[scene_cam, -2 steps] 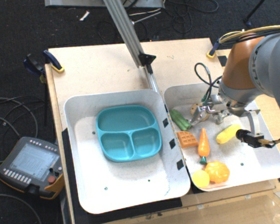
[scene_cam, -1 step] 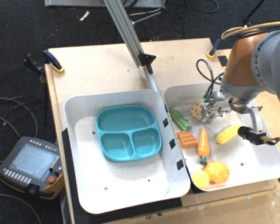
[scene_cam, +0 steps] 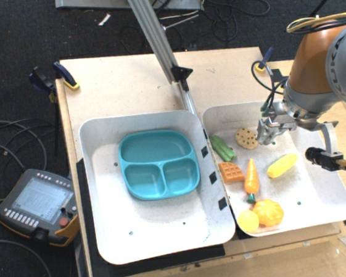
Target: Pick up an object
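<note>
White plastic bins, two, side by side on the bench when I logged this moment. Left bin [scene_cam: 104, 192], centre-left of the frame: one teal plastic divided tray [scene_cam: 160, 163], three compartments. Right bin [scene_cam: 328, 191], centre-right: a round tan cookie with dark chips [scene_cam: 246, 137]; a green pod-shaped toy vegetable [scene_cam: 223, 147]; a small orange waffle square [scene_cam: 231, 172]; an orange toy carrot with green top [scene_cam: 251, 180]; a yellow corn-like cylinder [scene_cam: 281, 166]; and, at the lower rim, a yellow round piece [scene_cam: 248, 221] touching an orange-yellow lumpy fruit [scene_cam: 269, 212].

Two-finger gripper [scene_cam: 270, 133] on the grey arm: low over the upper part of the right bin, just beside the cookie's right edge. Jaw state: I could not tell, the wrist hid the fingers; nothing visibly held.

Risks as I judged them:
- Cookie lay flat; fingers might slide over it or nudge it left toward the green pod.
- Gripper sat off the cookie's centre, so a close there might catch air.
- Corn cylinder lay near, below the gripper; a drift that way could roll it.
- Clustered pieces at lower rim could foul a two-finger grasp.
</note>
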You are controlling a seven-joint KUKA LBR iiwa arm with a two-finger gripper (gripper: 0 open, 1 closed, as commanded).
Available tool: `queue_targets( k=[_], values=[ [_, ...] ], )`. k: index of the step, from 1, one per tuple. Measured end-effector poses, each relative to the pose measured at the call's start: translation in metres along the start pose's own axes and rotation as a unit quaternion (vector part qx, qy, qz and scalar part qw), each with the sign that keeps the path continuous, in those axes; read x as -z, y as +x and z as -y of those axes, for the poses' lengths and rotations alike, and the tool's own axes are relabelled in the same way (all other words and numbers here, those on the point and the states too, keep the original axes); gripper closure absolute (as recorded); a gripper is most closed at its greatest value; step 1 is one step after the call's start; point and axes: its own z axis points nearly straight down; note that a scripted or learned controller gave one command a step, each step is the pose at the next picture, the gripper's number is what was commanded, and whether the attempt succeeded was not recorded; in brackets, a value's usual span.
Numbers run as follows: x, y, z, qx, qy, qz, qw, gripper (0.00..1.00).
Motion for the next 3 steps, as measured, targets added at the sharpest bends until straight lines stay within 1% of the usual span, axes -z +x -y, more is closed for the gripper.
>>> queue_targets(
  k=[1,2,3],
  values=[
    [0.059,-0.003,0.007,0.0,0.0,0.0,1.0,1.0],
    [0.113,-0.003,0.005,0.002,-0.001,0.0,1.0,1.0],
    [0.098,0.053,0.003,0.004,0.003,-0.001,1.0,1.0]
  ],
)
